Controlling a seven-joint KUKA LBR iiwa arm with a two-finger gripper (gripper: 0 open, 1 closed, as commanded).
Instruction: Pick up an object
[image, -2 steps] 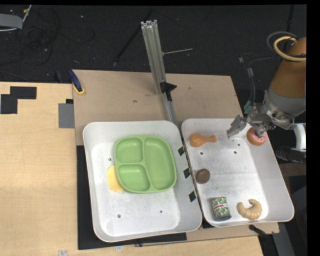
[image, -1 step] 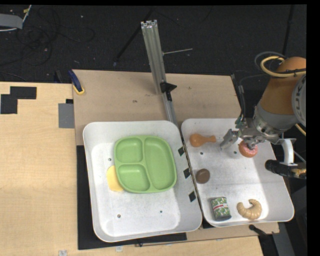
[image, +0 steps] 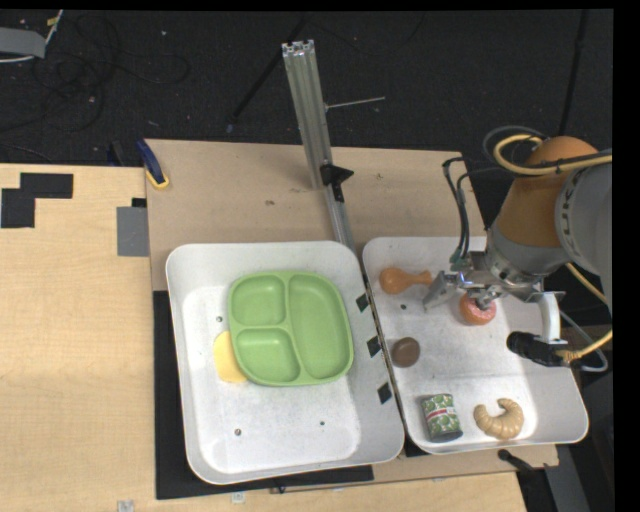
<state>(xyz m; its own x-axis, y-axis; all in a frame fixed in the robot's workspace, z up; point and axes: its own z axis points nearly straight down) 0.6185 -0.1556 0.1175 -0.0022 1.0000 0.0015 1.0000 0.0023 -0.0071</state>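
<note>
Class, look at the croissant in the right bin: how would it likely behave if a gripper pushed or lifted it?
The croissant lies flat on its curved side, so it would probably slide or pivot rather than roll. Its tapered ends and bumpy surface may let fingers slip unless they close across the thick middle. It looks like a small toy, so probably light.

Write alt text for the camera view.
A grey arm's hand hovers over a round red object in the right white bin, near a brown disc, green can and tan croissant. The left white bin holds a green divided plate.
</note>
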